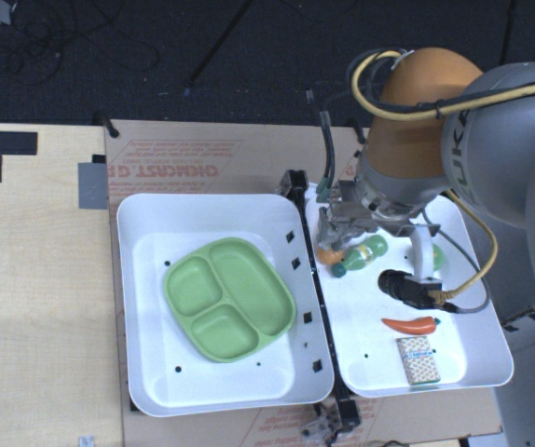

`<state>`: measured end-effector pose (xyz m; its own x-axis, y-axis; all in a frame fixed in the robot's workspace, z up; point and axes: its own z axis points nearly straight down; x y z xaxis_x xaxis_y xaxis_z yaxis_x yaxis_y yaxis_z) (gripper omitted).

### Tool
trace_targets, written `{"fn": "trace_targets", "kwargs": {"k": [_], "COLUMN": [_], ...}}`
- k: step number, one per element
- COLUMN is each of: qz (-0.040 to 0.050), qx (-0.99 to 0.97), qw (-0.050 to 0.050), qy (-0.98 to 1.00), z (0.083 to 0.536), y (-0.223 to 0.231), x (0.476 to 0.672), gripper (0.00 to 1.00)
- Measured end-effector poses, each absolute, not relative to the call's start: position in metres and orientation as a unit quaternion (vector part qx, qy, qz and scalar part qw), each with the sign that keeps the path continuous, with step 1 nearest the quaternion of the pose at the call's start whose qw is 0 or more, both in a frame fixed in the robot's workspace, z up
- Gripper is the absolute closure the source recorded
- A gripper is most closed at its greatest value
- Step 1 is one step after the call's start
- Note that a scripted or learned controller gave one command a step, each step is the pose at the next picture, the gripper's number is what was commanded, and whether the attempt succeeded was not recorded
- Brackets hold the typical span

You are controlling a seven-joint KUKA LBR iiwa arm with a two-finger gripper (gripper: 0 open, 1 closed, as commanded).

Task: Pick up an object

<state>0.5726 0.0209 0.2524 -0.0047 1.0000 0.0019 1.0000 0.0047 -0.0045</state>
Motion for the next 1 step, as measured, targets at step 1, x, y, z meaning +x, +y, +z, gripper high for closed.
{"fn": "trace_targets", "kwargs": {"k": [1], "qz": [0.0017], "qx": [-0.705], "qw": [0.003], "qy": [-0.709], "z": [0.2378], "y": [0.0697], "x": [0.5536], "gripper": [1.0]}}
